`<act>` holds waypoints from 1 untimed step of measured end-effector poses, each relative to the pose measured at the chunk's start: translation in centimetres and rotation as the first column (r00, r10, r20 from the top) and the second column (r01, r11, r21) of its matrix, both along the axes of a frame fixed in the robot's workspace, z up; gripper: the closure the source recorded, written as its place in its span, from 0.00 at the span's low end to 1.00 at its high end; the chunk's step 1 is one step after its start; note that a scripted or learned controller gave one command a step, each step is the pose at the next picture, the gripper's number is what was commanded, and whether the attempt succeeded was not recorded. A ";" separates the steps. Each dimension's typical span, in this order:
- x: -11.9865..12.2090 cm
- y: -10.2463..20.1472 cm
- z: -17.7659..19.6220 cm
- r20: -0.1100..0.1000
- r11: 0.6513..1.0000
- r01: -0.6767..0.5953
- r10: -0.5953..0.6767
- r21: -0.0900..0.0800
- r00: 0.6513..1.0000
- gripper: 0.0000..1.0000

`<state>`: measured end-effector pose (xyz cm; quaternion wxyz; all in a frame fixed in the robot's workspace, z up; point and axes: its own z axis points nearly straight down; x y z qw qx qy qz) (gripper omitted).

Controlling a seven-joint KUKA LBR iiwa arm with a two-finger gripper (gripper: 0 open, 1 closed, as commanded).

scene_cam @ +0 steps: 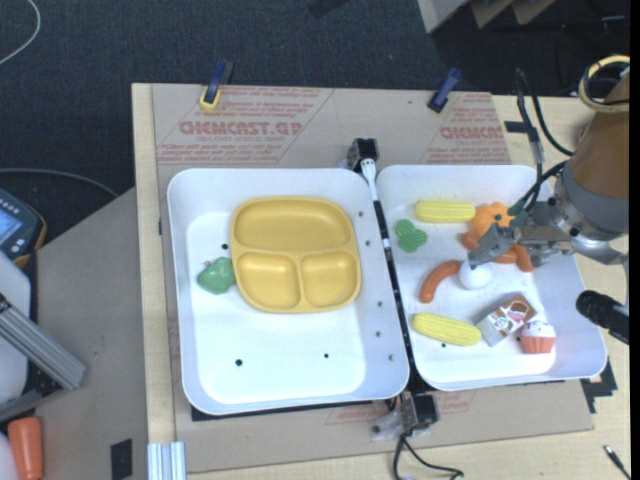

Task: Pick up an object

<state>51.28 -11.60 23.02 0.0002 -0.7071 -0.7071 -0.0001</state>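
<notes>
In the right bin [560, 366], the end effector [487, 251] hides an orange toy [490, 218]; grip unreadable.

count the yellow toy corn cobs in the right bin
2. One yellow toy corn cob lies near the far edge of the right white bin; the other lies near its front, beside a small printed box. More could sit under the gripper.

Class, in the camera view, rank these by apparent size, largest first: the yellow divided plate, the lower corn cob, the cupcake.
1. yellow divided plate, by far the largest.
2. lower corn cob.
3. cupcake, smallest.
</notes>
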 end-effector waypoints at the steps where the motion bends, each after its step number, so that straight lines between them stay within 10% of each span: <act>1: -2.6 6.2 12.2 0.015 1.000 -0.009 0.008 0.001 1.000 0.00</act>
